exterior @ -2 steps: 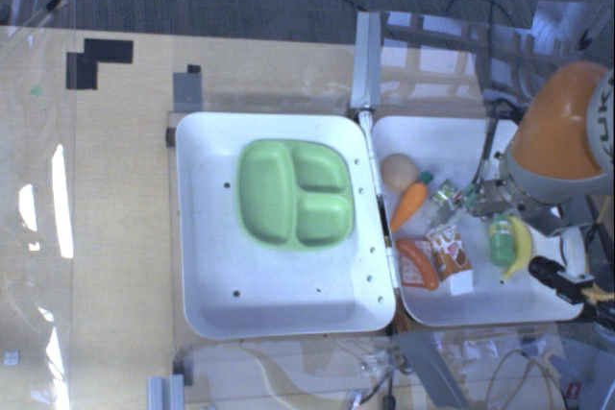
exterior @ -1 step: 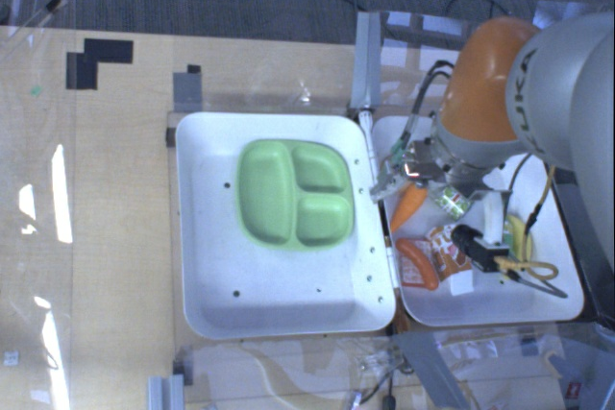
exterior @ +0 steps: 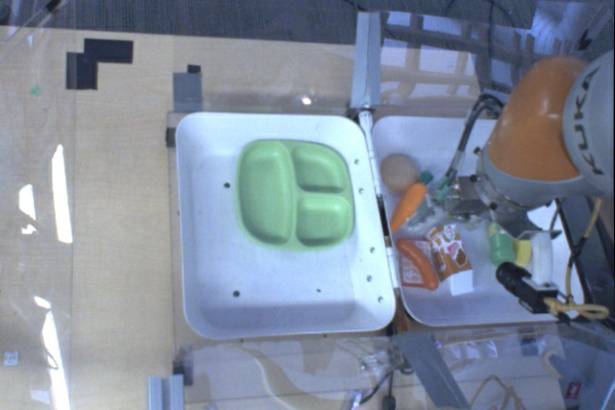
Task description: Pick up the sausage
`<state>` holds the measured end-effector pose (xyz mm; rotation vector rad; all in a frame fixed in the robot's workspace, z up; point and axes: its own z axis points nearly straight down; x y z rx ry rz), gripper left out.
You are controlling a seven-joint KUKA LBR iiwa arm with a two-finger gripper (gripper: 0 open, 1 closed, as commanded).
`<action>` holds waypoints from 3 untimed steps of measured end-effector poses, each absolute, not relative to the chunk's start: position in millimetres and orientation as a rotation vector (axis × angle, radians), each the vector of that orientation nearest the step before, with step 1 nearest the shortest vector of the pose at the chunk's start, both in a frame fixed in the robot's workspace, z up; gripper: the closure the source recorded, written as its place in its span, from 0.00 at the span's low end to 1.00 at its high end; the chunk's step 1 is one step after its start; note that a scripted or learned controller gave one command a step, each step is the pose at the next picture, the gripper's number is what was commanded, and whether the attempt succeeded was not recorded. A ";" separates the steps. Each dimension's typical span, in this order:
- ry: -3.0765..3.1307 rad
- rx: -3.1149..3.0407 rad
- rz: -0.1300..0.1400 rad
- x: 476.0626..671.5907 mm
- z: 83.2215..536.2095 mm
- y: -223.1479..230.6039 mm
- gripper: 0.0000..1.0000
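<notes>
A green divided tray (exterior: 293, 194) is seen lying in the left bin (exterior: 207, 302), well apart from the work. In the right bin (exterior: 423, 307), the sausage (exterior: 417, 263) is found against the left wall, toward the near side, its long axis running roughly from far-left to near-right. An orange carrot (exterior: 407, 205) lies just beyond it, and a printed packet (exterior: 449, 251) sits just to its right. The gripper (exterior: 452, 197) is placed farther and to the right of the sausage, under the orange-banded wrist (exterior: 533, 134); whether it is wide or narrow cannot be told. A move nearer and leftward is judged to be called for.
</notes>
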<state>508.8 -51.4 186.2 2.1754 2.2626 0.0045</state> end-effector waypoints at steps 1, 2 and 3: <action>2.285 2.154 0.006 508.3 184.8 63.3 0.00; 2.184 2.254 0.004 487.8 193.9 -34.8 0.00; 2.144 2.296 0.002 538.2 183.8 63.8 0.00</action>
